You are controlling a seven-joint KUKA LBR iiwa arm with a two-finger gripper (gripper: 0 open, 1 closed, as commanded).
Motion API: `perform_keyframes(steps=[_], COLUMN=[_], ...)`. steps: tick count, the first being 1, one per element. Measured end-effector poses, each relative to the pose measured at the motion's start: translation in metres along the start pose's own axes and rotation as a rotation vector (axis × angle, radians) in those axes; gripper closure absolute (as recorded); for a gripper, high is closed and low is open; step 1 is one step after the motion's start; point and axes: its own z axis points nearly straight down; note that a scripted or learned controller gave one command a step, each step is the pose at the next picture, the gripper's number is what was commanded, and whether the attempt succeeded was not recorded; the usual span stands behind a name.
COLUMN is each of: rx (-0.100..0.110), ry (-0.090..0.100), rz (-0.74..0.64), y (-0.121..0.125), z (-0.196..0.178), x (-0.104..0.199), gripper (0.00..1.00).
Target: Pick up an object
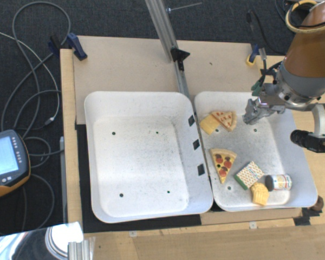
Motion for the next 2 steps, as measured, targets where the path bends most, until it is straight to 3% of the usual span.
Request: perform_keyframes(steps=[2], rx=[0.007], ry=[0.001], rz=[0.001], y=[0.006], z=[0.009], x=[0.111], gripper=[1.0])
